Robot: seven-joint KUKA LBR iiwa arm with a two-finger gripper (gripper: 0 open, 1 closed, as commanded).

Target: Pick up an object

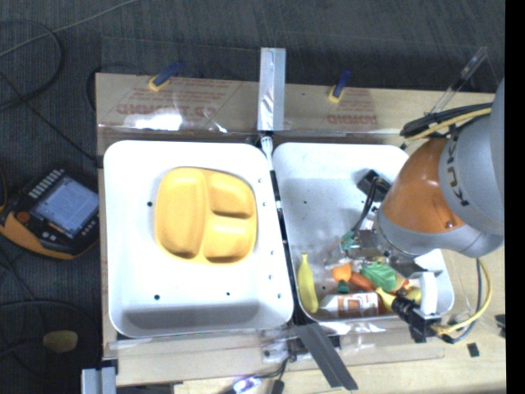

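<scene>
In the right bin (328,175), a heap of small objects lies against the near wall. It holds a yellow banana (305,281), an orange carrot-like piece (351,278), a green toy (379,275), and a white bottle with an orange label (353,305). The grey arm with its orange band (418,195) reaches in from the right and leans over this heap. My gripper (359,241) points down just above the heap's far edge, by the orange and green pieces. The wrist hides the objects on the heap's right side.
A yellow divided tray (205,213) lies in the middle of the left bin (131,294). A low wall (276,220) separates the two bins. A black cable part (371,181) juts from the wrist. A handheld device (57,208) lies on the floor to the left.
</scene>
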